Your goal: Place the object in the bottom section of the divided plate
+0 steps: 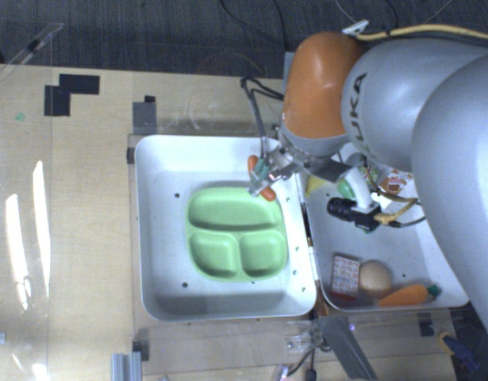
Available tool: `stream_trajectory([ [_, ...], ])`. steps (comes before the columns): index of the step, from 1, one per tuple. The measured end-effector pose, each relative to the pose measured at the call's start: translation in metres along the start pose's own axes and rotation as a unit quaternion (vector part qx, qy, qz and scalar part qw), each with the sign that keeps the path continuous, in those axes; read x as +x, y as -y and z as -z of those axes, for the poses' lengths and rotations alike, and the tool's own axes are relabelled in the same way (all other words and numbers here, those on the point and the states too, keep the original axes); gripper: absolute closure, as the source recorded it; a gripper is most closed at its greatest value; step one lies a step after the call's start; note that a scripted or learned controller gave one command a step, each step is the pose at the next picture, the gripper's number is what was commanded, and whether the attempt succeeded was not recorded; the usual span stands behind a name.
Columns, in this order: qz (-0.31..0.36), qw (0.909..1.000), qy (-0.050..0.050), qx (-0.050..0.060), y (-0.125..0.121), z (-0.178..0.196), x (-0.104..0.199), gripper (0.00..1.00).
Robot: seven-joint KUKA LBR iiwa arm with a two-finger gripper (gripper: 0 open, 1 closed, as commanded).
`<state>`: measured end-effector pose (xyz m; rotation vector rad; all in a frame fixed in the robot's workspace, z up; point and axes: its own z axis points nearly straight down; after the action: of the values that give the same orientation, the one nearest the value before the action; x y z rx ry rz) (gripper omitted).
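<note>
A green divided plate lies in the left white bin, with one long section on its far side and two small sections on its near side. All three sections are bare. My gripper hangs over the plate's far right corner. A small orange-red object sits between its fingers, with its ends sticking out on both sides. The gripper is shut on it, just above the plate's rim.
The right bin holds a patterned box, a beige round item and an orange carrot along its near side. A yellow item and a green-white item lie under the arm. The wall between the bins runs just right of the plate.
</note>
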<state>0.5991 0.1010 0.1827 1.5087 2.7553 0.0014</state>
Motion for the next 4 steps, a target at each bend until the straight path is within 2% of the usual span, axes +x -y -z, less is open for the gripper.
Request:
stream_trajectory([
  [1, 0.000, 1.0000, 0.000, 0.000, 0.000, 0.000, -0.001, 0.00],
  [2, 0.055, 0.9985, 0.001, -0.001, -0.030, 0.001, -0.053, 0.00],
  [3, 0.057, 0.9984, 0.002, -0.002, 0.025, 0.110, -0.043, 0.00],
  [4, -0.096, 0.9954, 0.001, -0.001, 0.041, 0.122, -0.054, 0.00],
])
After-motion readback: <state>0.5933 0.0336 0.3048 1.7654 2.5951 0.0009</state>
